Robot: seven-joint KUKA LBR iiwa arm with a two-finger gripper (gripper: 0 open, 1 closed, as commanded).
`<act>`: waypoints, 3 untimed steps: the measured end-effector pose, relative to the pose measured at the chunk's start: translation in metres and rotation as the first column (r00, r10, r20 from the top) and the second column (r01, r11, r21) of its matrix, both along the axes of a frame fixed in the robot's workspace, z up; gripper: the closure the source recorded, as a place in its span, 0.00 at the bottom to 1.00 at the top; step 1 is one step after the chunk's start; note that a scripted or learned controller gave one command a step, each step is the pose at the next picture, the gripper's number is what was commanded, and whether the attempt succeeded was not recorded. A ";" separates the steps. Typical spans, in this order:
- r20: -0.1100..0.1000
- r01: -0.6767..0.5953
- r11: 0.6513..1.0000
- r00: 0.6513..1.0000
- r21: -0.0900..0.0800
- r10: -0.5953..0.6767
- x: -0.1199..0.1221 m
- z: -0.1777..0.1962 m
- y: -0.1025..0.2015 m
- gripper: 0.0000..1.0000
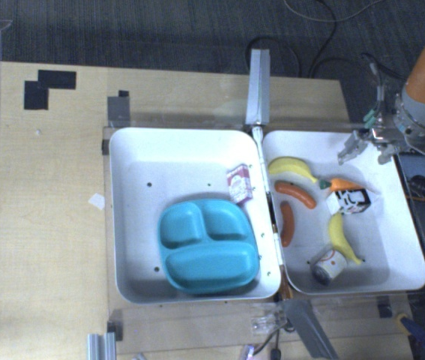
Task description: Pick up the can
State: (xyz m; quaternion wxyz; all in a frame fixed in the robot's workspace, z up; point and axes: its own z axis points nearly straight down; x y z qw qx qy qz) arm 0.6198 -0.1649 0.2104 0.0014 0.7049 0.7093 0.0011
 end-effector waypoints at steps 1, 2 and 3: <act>0.002 0.057 0.998 0.998 0.000 -0.057 -0.025 -0.115 -0.022 0.00; 0.008 0.112 0.994 0.994 0.003 -0.112 -0.052 -0.122 -0.035 0.00; 0.014 0.110 0.994 0.994 0.003 -0.110 -0.049 -0.110 -0.035 1.00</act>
